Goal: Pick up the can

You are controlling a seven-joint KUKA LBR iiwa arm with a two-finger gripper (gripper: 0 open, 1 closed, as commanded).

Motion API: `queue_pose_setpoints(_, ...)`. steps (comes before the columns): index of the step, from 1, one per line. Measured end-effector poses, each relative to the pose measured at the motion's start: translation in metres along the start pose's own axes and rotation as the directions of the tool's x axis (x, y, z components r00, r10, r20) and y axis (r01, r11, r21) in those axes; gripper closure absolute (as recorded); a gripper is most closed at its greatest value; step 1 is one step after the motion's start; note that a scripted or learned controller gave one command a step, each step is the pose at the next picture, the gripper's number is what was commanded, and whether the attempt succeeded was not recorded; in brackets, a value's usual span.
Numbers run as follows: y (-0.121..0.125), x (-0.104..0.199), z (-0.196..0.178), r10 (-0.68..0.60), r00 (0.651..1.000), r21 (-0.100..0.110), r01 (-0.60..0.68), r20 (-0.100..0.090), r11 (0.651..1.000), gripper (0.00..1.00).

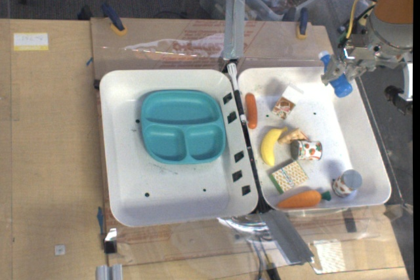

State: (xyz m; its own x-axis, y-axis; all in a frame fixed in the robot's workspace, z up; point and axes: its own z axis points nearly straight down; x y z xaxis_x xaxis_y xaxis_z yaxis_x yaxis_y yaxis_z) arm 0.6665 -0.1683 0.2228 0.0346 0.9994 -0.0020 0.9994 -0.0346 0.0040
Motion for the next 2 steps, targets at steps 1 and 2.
queue_pose_setpoints(1, -0.002, 0.069, 0.016, -0.009, 1.000, 0.005, 0.009, -0.003, 1.000, 1.00)
queue_pose_setpoints(2, -0.006, 0.172, 0.036, -0.041, 0.999, 0.003, 0.041, -0.003, 0.999, 1.00)
